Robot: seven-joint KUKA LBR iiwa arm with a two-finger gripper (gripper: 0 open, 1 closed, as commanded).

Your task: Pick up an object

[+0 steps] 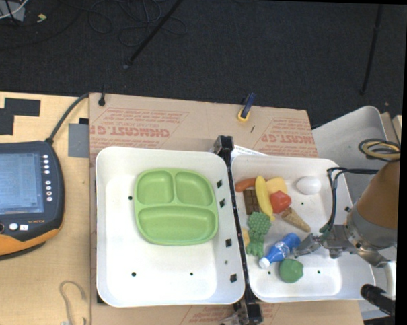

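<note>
A: Scene, big to small?

B: Cardboard-covered bench (191, 127), two white bins on it. Left bin (112, 255) holds a green divided plate (176, 207), three compartments, lying flat in the upper middle. Right bin (323, 281) holds all the small stuff. A teach pendant (20, 197) lies left of the bench with its screen lit.

A: Arm?

B: Comes in from the right, orange band (385, 200) above the wrist. Gripper (314, 243) is low over the right bin, pointing left, tips just beside the blue bottle.

A: Fingers?

B: Cannot tell. Dark and blurry there. Nothing visibly clamped between them.

A: Candidate objects?

B: A cluster in the left half of the right bin. Yellow banana (263, 196), upright in the frame, with a red-and-yellow piece (279, 195) touching its right side. Dark brown block (250, 202) to its left. Green broccoli (258, 228) below, knobbly. Blue bottle (280, 250) with a white cap, lying tilted, cap toward lower left. Green ball (291, 271) just below the bottle. Tan cone (296, 220) lying on its side. White egg (308, 185), apart, near the top wall.

A: Closest to the gripper?

B: The blue bottle, then the green ball.
</note>
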